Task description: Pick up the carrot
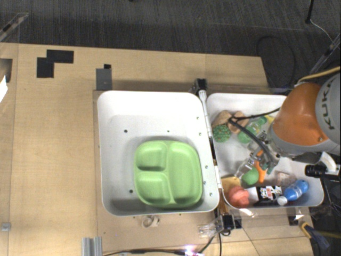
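Camera view: carrot (261, 170) lies in right bin (277, 98) at 5 o'clock, orange body touching green top (249, 178). Gripper (254, 161) sits directly over it; grip state cannot be told. Likely light, rigid plastic, slippery; grasp across mid-body.

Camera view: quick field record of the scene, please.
left bin: holds green divided plate
right bin: cluttered with toys
arm: over right bin, reaching in from the right
gripper: down among the toys, at the carrot
carrot: orange with green end, near front of right bin
other items: blue bottle, pink-red toy, broccoli-like piece
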Available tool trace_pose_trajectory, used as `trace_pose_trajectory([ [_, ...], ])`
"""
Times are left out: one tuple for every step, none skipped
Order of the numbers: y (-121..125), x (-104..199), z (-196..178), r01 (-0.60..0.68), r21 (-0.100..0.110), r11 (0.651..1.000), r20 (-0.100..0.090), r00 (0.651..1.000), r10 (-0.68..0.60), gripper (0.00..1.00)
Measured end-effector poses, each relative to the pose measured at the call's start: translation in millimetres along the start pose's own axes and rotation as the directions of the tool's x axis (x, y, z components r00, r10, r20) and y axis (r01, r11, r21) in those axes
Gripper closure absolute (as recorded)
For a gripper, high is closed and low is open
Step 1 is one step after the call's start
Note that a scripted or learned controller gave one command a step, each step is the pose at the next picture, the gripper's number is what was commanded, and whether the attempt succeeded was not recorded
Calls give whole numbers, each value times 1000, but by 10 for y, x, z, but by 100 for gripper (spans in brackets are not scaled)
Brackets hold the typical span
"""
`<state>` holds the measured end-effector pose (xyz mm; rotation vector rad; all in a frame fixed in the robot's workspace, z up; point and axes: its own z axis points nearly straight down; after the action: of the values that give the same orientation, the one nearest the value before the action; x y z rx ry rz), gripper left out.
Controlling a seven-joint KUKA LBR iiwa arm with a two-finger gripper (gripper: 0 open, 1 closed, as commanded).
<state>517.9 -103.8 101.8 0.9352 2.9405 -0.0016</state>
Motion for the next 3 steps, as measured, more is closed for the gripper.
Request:
trace_pose_trajectory([
  [-135, 63, 14, -319, 4, 948, -3, 948, 319, 0],
  [-364, -55, 121, -462, 25, 887, -33, 886, 463, 0],
  [-780, -339, 137, -692, 36, 721, -22, 721, 693, 0],
])
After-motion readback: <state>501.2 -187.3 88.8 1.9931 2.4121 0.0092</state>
